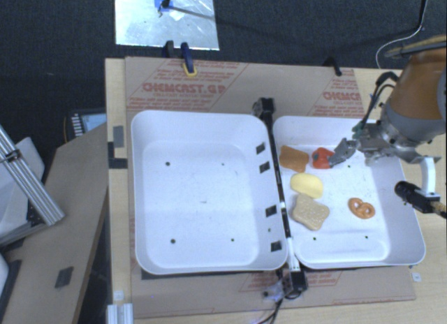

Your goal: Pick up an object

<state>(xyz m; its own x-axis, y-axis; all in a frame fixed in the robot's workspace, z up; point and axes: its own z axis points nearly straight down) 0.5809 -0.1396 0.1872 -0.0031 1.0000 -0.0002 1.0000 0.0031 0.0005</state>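
Bins first: we note the left bin bare-floored, the right bin bearing five small items. Arm reaches in, gripper low beside the red piece, touching or nearly so; whether its fingers are apart we cannot tell. Bread slice, yellow lump, orange block, pretzel lie apart.

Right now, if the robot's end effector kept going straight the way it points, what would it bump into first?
Probably the red toy. The end effector points left, its tip almost on it. Height is hard to judge.
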